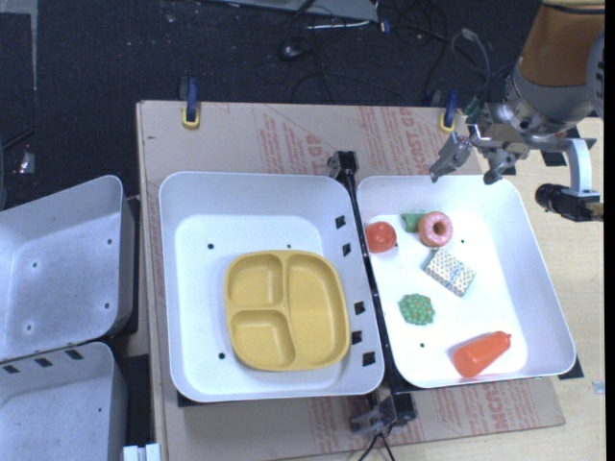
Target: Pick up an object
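My two-finger gripper [474, 158] hangs over the far edge of the right white plastic bin [548, 296]. Its two fingers are apart, and nothing is between them.

All the small things I could pick up lie in that right bin. I will say where each one is from the pink ring donut [436, 227]. The donut sits nearest to my gripper, a little way in from the far wall. A small green lump [413, 221] touches the donut on its left side. A round red ball, maybe a toy tomato [381, 236], lies farther left, near the wall between the two bins. A small patterned box [450, 273] lies just in front of the donut, turned at a slant. A bumpy green round thing [417, 308] lies in front of that and a bit left. An orange carrot-shaped toy [480, 352] lies well apart from the donut, near the front wall.

I think these are all light toy foods. The donut looks hard and smooth, so it may slip. I would close my fingers on the two outer sides of the ring, away from the green lump. The box looks easiest to me, because it has flat sides that my fingers can press on. The red ball could roll away.

The left white bin [183, 257] holds a yellow plastic plate with three parts [286, 309], well apart from the donut.
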Available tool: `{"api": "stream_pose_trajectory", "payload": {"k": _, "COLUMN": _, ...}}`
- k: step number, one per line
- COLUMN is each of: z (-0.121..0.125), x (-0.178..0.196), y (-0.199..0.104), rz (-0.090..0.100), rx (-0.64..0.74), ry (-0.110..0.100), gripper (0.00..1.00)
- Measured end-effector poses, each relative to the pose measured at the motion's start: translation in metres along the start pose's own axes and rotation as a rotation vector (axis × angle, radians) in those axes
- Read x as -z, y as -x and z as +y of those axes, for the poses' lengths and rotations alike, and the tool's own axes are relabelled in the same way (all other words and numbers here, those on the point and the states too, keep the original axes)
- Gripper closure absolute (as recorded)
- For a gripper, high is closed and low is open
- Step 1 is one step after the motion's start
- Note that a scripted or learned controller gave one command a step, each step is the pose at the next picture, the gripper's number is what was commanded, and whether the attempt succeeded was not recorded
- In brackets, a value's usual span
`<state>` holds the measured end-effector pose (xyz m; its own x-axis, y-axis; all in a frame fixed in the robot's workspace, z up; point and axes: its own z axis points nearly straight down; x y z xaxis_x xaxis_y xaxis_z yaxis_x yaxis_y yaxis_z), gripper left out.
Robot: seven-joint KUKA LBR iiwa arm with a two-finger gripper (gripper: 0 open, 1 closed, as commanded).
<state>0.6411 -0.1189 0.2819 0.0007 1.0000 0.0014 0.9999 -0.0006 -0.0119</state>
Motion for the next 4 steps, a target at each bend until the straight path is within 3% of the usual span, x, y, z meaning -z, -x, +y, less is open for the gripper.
{"api": "stream_pose_trajectory", "payload": {"k": 1, "z": 0.002, "x": 0.007, "y": 0.000, "rz": -0.002, "rx": 0.002, "ry": 0.012, "gripper": 0.00}}
{"api": "stream_pose_trajectory", "payload": {"k": 2, "z": -0.001, "x": -0.040, "y": 0.007, "rz": -0.002, "rx": -0.001, "ry": 0.008, "gripper": 0.00}}
{"api": "stream_pose_trajectory", "payload": {"k": 4, "z": -0.010, "x": -0.136, "y": -0.004, "rz": -0.001, "rx": -0.001, "ry": 0.007, "gripper": 0.00}}
